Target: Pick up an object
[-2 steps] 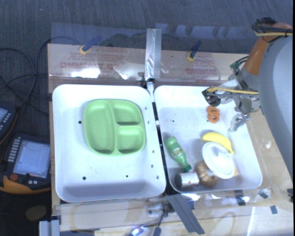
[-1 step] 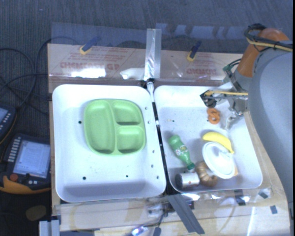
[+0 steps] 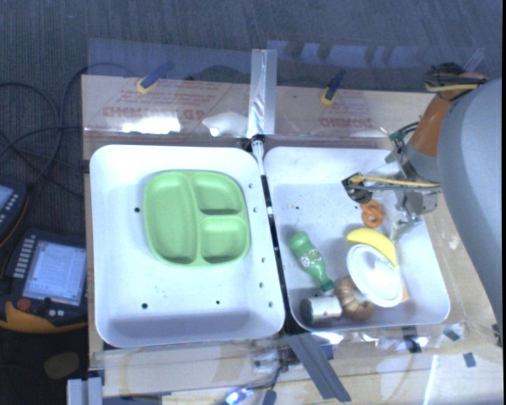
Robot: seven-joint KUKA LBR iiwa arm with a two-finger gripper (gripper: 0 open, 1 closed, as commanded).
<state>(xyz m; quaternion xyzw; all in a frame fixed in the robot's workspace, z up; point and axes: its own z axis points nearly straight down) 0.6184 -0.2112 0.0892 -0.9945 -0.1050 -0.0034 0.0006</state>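
In the right bin point(image 3: 422, 306), end effector point(image 3: 364, 194) just above the banana point(image 3: 373, 245), grip state unclear, perhaps touching an orange ring point(image 3: 372, 217), green bottle point(image 3: 309, 260) left of the banana

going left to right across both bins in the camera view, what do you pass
green divided plate in the left bin → green bottle → metal can → yellow banana, in the right bin → gripper reaching in from the right
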